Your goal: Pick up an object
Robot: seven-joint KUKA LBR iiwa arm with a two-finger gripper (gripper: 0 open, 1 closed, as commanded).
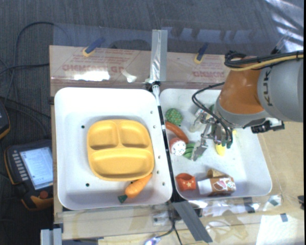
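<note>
Hovering over the right bin (260,160), our gripper (200,149) has fingers spread, empty; the green toy (188,150) lies just left, touching.

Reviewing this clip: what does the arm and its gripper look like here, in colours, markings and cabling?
The arm is a rounded grey body with dark lettering on its casing and a broad orange band above the wrist. Black cables loop around the band. The gripper below is a small assembly of bare grey metal, with thin, pale metal fingers.

A small yellow object (221,148) (partly hidden) lies in the right bin (255,157), near its middle.
</note>
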